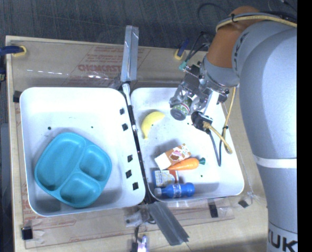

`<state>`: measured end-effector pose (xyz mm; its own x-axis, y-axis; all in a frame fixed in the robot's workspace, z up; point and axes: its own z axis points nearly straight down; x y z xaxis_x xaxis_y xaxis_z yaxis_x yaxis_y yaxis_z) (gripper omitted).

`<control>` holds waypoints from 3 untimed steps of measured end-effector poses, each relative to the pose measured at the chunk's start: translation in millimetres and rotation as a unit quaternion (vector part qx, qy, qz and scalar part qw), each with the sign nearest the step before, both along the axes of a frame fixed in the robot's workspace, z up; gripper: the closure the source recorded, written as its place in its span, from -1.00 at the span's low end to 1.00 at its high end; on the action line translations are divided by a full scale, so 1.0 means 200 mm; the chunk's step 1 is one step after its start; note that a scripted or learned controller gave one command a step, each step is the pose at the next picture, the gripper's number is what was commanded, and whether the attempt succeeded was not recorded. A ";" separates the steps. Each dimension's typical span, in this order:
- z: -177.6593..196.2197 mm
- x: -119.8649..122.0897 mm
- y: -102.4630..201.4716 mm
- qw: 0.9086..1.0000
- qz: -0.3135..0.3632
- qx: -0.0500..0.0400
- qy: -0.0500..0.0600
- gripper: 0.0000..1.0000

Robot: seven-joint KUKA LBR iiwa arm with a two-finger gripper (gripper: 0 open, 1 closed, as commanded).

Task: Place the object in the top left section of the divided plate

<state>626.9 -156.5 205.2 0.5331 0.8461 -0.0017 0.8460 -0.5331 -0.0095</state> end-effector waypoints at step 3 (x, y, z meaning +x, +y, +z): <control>-0.07 -0.48 1.07 0.997 0.082 -0.002 -0.003 1.00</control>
<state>530.8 56.5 190.8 0.3873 0.9220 -0.0022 0.9220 -0.3873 -0.0029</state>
